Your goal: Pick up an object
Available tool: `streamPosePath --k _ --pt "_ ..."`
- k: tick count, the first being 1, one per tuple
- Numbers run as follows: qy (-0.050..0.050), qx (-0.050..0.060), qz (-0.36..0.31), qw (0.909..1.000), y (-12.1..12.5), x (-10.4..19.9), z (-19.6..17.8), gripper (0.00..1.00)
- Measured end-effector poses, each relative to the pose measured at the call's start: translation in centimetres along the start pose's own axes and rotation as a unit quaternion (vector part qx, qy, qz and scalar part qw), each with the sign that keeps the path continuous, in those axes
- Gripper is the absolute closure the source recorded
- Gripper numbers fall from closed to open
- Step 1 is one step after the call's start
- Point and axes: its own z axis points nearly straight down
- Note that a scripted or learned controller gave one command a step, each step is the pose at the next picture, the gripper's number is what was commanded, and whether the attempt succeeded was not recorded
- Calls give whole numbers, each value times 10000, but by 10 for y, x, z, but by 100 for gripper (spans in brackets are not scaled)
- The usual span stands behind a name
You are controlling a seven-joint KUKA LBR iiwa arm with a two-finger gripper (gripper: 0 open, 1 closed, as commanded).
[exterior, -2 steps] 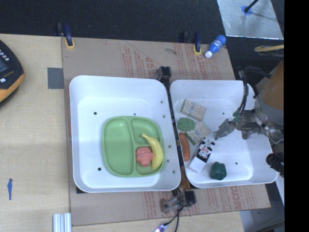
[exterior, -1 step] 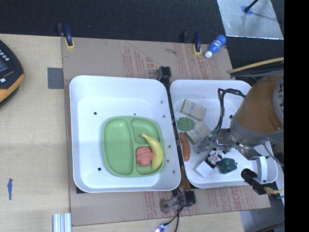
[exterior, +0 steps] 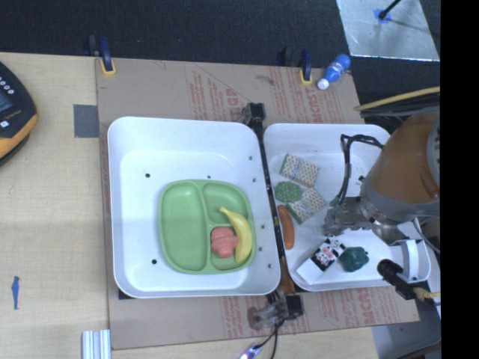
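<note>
Camera view, nearest edge first: in the right bin (exterior: 374, 281) a dark green toy (exterior: 353, 259) lies beside a small black-and-white block (exterior: 325, 256). Just above them the gripper (exterior: 338, 223) hangs low; whether it is clenched or released cannot be told. Farther up lie a carrot (exterior: 286, 226) and patterned packets (exterior: 300, 170). The left bin (exterior: 135, 163) holds a green divided plate (exterior: 179, 223) with a banana (exterior: 239, 232).
</note>
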Motion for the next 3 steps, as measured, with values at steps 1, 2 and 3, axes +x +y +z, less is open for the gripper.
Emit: streamPosePath --k 1,2,3 --pt "-3 10 -16 10000 0 -1 -10 100" --pt "4 -12 8 10000 11 65 -78 100" --pt "2 -8 11 10000 11 65 -78 0"
